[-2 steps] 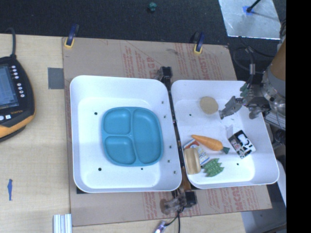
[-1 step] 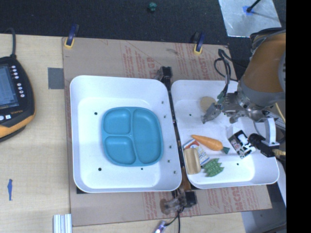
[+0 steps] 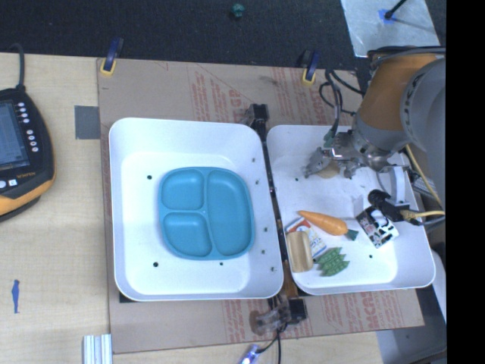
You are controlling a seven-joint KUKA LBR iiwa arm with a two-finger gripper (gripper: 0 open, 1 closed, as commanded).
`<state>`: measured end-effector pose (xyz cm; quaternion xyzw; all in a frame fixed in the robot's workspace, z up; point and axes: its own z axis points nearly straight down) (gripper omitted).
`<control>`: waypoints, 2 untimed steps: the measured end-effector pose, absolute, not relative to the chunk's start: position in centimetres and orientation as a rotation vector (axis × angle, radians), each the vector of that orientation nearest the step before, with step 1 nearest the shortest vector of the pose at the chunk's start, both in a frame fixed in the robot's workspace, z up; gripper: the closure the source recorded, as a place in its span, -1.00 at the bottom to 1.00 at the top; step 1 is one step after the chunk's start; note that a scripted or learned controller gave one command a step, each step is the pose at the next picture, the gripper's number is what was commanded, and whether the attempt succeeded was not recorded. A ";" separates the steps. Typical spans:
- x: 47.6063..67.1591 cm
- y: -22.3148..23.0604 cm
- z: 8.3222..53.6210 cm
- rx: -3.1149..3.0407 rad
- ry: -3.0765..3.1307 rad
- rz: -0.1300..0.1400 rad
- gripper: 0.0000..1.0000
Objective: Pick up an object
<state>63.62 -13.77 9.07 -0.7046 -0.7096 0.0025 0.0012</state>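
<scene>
The two-finger metal gripper (image 3: 331, 163), its closure impossible to judge here, hangs low at the back of the right white bin (image 3: 303, 275), over a small tan object (image 3: 328, 171), well apart from the orange plastic carrot (image 3: 324, 222).

Divided plate (image 3: 206, 211) sits in the nine-o'clock bin (image 3: 125, 146); carrot (image 3: 326, 222), tube (image 3: 299, 249) and leafy piece (image 3: 332, 262) lie in the three-o'clock bin (image 3: 413, 268), end effector (image 3: 331, 162) at its twelve-o'clock end.

My bench (image 3: 53, 233) is pale wood grain under a matt brown cardboard sheet (image 3: 189, 89). Both white bins (image 3: 136, 279) look like smooth, slightly glossy plastic, as does the blue divided plate (image 3: 206, 212). My tool (image 3: 331, 160) is bare metal.
</scene>
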 end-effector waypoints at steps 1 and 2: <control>55.3 -16.3 9.2 -2.214 -2.225 0.007 -1.00; 63.2 -17.3 9.2 -2.218 -2.223 0.001 -1.00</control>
